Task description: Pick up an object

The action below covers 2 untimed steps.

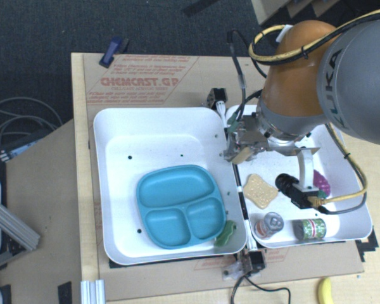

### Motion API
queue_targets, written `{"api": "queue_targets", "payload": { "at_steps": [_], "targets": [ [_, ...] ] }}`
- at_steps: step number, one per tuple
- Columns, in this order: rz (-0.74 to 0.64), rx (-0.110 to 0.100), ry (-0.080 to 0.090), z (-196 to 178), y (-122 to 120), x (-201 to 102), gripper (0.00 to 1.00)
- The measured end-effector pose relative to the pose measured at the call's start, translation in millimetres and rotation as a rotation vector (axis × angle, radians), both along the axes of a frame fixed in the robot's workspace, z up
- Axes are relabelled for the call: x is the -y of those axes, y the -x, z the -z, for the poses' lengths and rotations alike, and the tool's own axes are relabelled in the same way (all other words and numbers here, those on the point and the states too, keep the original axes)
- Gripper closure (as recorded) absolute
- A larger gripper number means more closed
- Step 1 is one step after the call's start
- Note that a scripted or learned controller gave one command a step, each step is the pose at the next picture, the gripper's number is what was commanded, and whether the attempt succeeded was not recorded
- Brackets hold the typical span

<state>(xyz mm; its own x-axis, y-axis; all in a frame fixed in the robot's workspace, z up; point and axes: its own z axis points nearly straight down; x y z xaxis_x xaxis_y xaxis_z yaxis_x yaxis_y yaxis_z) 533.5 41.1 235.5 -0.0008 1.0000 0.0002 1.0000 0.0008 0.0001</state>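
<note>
Just camera-side of the gripper (pixel 242 145), in the right white bin (pixel 353 225): tan square porous sponge (pixel 261 190), lying flat. It's the closest loose thing to the tool, and there's a clear gap between them. Gripper open/closed: can't tell, the wrist blocks the view. The tool hangs over the wall shared by the two bins, at the right bin's view-left edge.

Further out from the tool, along the right bin's near wall: a small round silver-and-clear cap-like thing (pixel 270 223), just beyond the sponge. View-right of it is a green cylindrical can with a red label band (pixel 311 228), on its side. A small magenta object (pixel 321 183) sits view-right of the tool, past the sponge. It's partly hidden, so shape unclear.

View-left of the tool, in the left white bin (pixel 102 170): a light blue plastic tray with three compartments (pixel 180 204), flat in the bin's near half. A small green piece (pixel 226 233) touches the tray's near right corner, by the bin wall, roughly straight camera-side of the tool.

Both bins rest on a tan board with red print (pixel 139 81).
</note>
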Motion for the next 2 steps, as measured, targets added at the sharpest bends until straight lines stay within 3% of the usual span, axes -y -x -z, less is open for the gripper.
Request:
{"api": "queue_targets", "payload": {
  "at_steps": [1,2],
  "targets": [
    [0.000,-0.003,-0.001,-5.6,15.1,-7.1,1.00],
    [0.002,-0.001,0.001,-44.2,54.4,36.1,1.00]
  ]
}}
